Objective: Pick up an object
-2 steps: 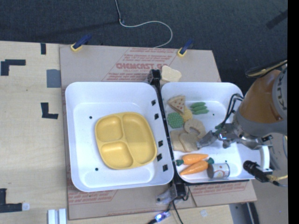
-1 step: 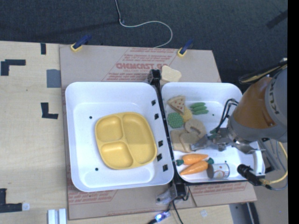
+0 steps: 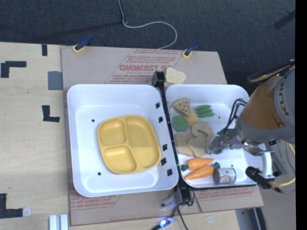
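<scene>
We find the gripper (image 3: pixel 217 146) low inside the right bin (image 3: pixel 230 91), its dark fingers pointing toward the heap of play food; we cannot tell whether they are spread or pressed together, and we see nothing held between them. Its tip lies just beside two tan bread-shaped pieces (image 3: pixel 196 139), which rest near the middle of that bin. Just below it lie two orange carrots (image 3: pixel 199 168), side by side, and to their right a small can (image 3: pixel 224 176) on its side with a pale label whose print is too small to read. Farther up the bin we note a green round piece (image 3: pixel 180 123), a tan wedge (image 3: pixel 182 106) and a green pea pod (image 3: pixel 204 110). A cream-coloured piece (image 3: pixel 174 75) sits outside, on the cardboard by the bin's upper left corner.

The left bin (image 3: pixel 79 128) holds a yellow divided plate (image 3: pixel 128 143) with three compartments.

Both bins stand on a cardboard sheet (image 3: pixel 139 66) printed in red; the lettering appears upside down and we cannot read it reliably.
</scene>
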### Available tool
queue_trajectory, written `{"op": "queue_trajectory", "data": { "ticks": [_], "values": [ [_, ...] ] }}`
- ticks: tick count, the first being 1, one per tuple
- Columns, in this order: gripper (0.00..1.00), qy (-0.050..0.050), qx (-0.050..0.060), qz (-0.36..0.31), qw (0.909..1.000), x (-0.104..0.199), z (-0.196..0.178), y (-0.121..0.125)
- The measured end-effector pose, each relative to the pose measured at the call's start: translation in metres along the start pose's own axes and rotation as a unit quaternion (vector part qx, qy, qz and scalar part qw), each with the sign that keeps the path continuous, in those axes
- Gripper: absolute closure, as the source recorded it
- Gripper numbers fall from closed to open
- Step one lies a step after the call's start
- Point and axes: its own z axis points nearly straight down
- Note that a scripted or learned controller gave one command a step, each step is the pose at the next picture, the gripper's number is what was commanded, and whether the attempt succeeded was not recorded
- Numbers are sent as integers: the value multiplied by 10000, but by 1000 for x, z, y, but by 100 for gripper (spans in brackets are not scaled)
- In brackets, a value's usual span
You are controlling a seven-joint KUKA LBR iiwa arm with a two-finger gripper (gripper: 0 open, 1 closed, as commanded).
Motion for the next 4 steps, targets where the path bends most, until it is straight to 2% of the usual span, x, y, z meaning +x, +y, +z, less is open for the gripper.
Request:
{"op": "queue_trajectory", "data": {
  "ticks": [1,3,4],
  "values": [
    [100,-2,10,-7,10000,10,-48,1],
    [100,-4,7,-4,10000,13,-128,1],
    [100,5,25,-22,10000,54,-130,16]
  ]
}}
